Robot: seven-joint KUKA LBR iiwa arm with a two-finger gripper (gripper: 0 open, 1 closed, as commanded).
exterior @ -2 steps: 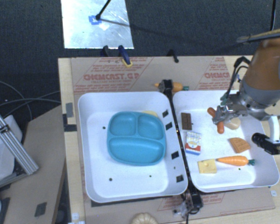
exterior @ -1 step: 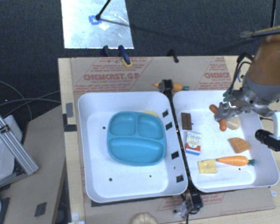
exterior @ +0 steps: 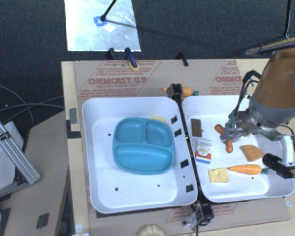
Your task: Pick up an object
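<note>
My gripper [exterior: 231,133] hangs low over the right bin [exterior: 250,193], in its middle. A red-orange sausage [exterior: 219,129] lies right under it, one end showing left of the gripper and another red piece [exterior: 229,146] just below it. A brown chocolate bar [exterior: 196,128] and a small white, red and blue carton [exterior: 203,151] lie to the left. At the front of the bin are a yellow cheese wedge [exterior: 218,175] and a carrot [exterior: 245,170]. A slice of bread [exterior: 251,152] sits right of the gripper.
The left bin [exterior: 104,191] holds a blue divided plate [exterior: 143,145] with a yellow thing [exterior: 159,119] peeking out behind it. An orange object [exterior: 186,92] rests at the far end of the divider between the bins. The arm fills the right bin's far right corner.
</note>
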